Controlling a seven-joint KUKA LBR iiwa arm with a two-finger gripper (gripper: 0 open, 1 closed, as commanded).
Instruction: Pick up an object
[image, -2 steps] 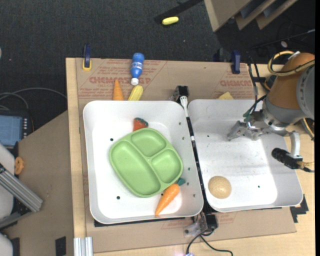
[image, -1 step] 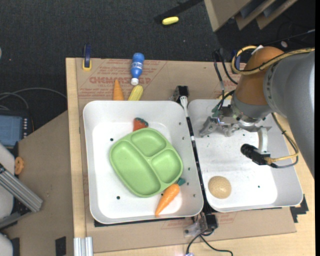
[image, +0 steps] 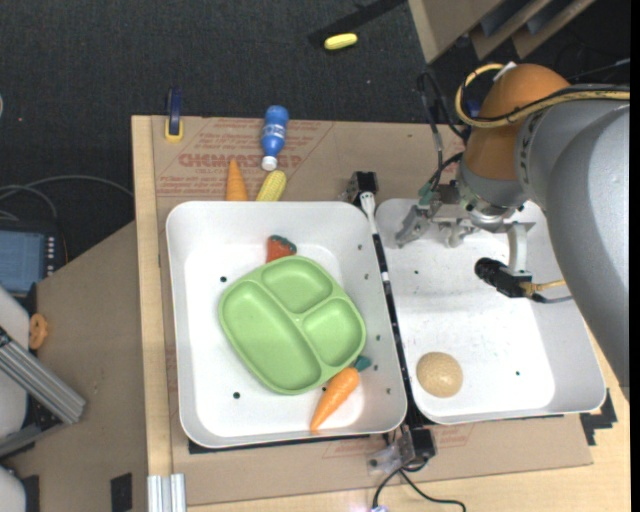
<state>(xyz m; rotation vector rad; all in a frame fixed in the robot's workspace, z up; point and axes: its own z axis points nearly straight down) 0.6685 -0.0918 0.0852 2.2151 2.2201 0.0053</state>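
Camera view. 2 white bins side by side on the tabletop (image: 150, 300).

Left bin (image: 190, 330): green divided plate (image: 292, 323) takes the middle. A carrot (image: 334, 397) lies just off the plate's near-right corner, close to the bin's front rim. A small red-and-green piece (image: 281, 246) sits at the plate's far edge. Open floor remains along the left wall and in the far-left corner.

Right bin (image: 560, 380): a round tan ball (image: 439, 373) rests near the front-left corner, close to the divider between the bins. The rest of that bin's floor is bare white, so there is room on the ball's right and far sides.

The hand (image: 437, 222) hangs over the right bin's far-left end, under the orange band (image: 505, 120). Cannot tell how its fingers stand; nothing seen between them. The ball lies well apart from it, toward the front rim.

Behind the bins on cardboard: a blue-and-white bottle (image: 273, 136), a second carrot (image: 235, 182), a corn cob (image: 271, 185).
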